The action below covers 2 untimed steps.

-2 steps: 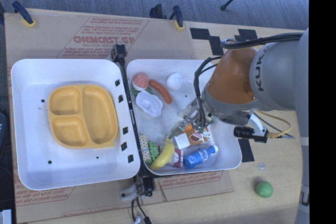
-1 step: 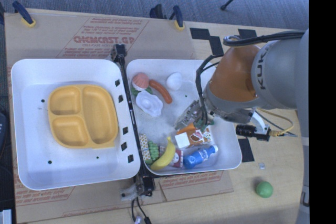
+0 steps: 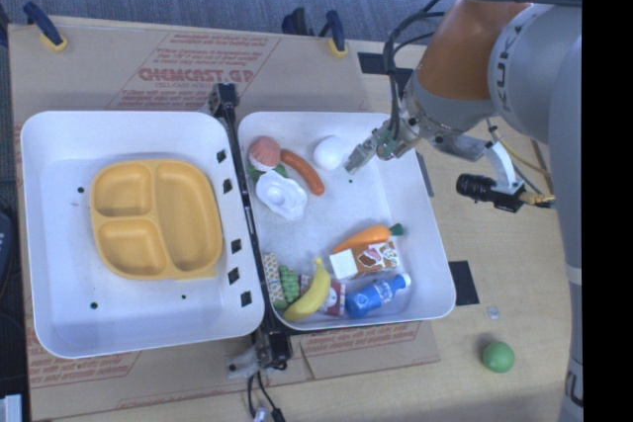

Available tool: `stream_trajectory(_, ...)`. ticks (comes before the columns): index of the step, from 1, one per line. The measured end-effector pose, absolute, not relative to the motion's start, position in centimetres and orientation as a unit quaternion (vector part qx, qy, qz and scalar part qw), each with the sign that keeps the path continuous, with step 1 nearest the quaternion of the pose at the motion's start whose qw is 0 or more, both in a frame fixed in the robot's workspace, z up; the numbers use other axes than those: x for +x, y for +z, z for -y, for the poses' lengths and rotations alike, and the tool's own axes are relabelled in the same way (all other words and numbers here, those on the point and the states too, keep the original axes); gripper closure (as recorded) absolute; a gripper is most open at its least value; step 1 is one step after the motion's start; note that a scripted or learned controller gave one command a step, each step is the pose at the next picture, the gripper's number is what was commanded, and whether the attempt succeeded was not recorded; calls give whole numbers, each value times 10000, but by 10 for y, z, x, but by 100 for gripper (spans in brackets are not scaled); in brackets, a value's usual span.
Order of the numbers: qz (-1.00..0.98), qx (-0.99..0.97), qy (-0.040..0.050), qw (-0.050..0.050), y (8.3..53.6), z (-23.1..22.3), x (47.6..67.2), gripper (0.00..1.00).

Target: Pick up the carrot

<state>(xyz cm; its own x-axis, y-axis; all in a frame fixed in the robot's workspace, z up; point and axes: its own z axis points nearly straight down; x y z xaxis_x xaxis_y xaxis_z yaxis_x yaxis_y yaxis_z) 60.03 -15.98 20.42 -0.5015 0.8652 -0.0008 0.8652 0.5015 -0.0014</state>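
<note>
Both bins (image 3: 59, 138) are showing white, the left-of-frame one bearing a plain yellow tray (image 3: 155, 216), while the carrot (image 3: 364, 237) at lower centre is showing orange with a green tip. Beside it a banana (image 3: 313, 292) is showing yellow, a bottle (image 3: 378, 295) blue, an egg (image 3: 328, 152) white and a sausage (image 3: 303, 171) orange-red. At lower right a ball (image 3: 497, 356) is showing green on tan bench (image 3: 514, 282), and brown cardboard (image 3: 178, 64) is carrying red print.
</note>
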Motion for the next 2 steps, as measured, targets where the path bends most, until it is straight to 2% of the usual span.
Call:
stream_trajectory(1, -8664, 4994, -8, -2, 204, 160, 600, 0)
stream_trajectory(2, -9135, 4069, -4, -17, 98, 211, 524, 0)
